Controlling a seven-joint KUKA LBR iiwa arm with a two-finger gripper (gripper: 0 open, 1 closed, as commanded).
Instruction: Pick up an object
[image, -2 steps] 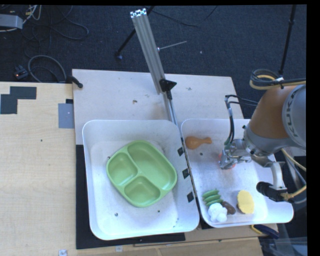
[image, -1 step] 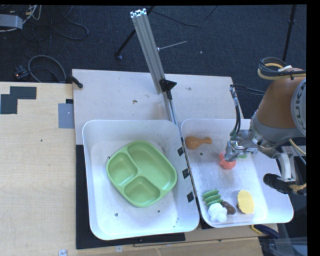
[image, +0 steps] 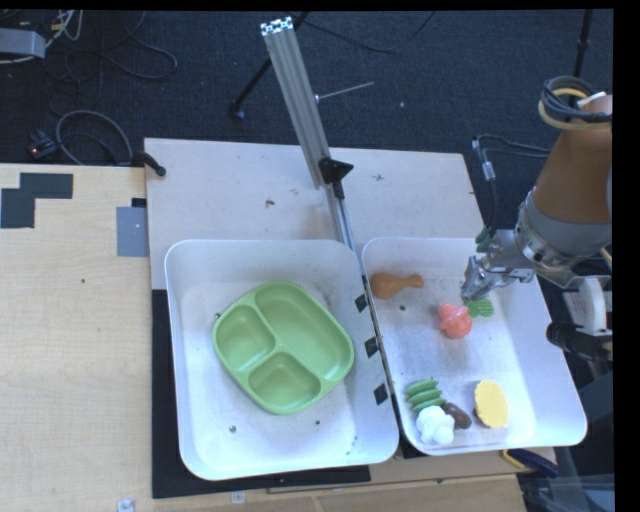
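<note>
The gripper (image: 478, 290) hangs at the upper right of the right bin (image: 560, 425), just above and to the right of the red toy radish (image: 455, 320). The radish's green leaves (image: 483, 308) point up-right, straight toward the fingertips, almost touching them. I cannot tell whether the fingers are spread or pressed together. The radish lies below-left of them.

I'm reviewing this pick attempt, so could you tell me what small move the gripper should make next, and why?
Probably a short descent with a slight shift toward the red toy. The gripper sits at that toy's upper right edge, over its green leaves, in the right bin, and nothing shows between its fingers yet.
</note>
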